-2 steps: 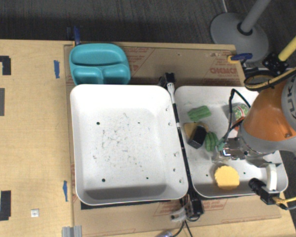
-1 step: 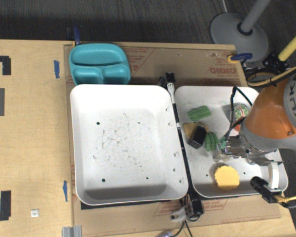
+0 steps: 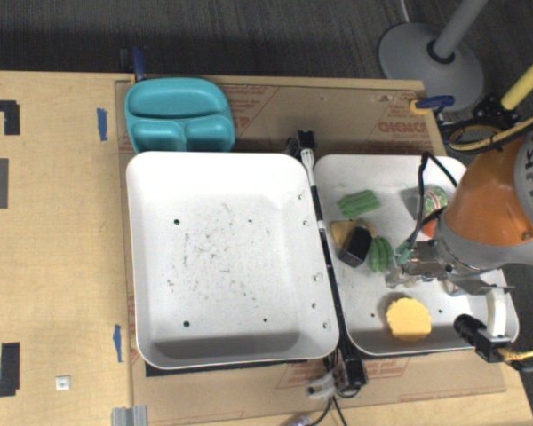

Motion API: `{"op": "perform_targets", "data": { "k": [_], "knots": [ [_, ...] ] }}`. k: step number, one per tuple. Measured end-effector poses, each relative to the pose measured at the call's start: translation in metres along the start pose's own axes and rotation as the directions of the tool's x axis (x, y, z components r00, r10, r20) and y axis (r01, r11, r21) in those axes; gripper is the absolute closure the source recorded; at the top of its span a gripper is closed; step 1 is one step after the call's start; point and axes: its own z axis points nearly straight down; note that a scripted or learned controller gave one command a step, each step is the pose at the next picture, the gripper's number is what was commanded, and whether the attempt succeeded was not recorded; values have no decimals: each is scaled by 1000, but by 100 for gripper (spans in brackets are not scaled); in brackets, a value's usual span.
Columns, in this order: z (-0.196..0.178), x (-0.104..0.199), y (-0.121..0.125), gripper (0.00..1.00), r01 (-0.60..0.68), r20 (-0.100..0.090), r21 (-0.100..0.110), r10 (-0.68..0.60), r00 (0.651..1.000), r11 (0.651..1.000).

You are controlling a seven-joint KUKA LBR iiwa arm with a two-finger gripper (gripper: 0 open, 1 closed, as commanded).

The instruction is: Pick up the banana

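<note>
Your gripper (image 3: 407, 269) hangs over the right bin (image 3: 453, 340), its jaw state impossible to tell under the wrist. The banana (image 3: 338, 233) appears as a yellow piece at that bin's left wall, touching a black block (image 3: 355, 246). Shift left, descend clear of the green items (image 3: 378, 254), and grasp across its narrow width.

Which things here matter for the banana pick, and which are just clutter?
Job: gripper, right bin, yellow lump, yellowish piece (either may be the banana).
Clutter: upper green item, lower green item, black block, left bin, teal tray.
</note>
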Motion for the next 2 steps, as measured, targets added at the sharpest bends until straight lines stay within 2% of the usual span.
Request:
{"op": "perform_targets", "data": {
  "k": [2],
  "knots": [
    [-20,0,2,100,0,2,-5,0,1000,1000]
  ]
}}
